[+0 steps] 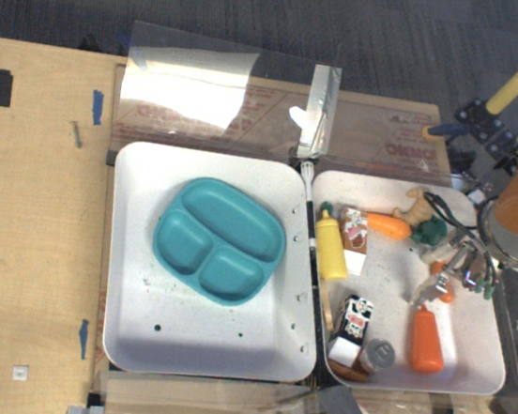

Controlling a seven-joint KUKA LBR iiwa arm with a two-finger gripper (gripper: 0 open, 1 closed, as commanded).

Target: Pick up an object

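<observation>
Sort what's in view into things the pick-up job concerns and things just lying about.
Job:
tool
orange bottle
yellow bottle
carrot
black-and-white carton

Lying about:
teal divided plate in the left bin
blue tape on the bench

Two bins sit side by side on the bench. The left bin (pixel 130 326) holds a divided plate (pixel 220 240) near its centre. In the right bin (pixel 488 369), a squeeze bottle (pixel 331 246) lies at nine o'clock, a carrot (pixel 387 227) at eleven, a small box (pixel 352 324) and a can (pixel 379 353) at seven, another bottle (pixel 427 340) at five.
</observation>
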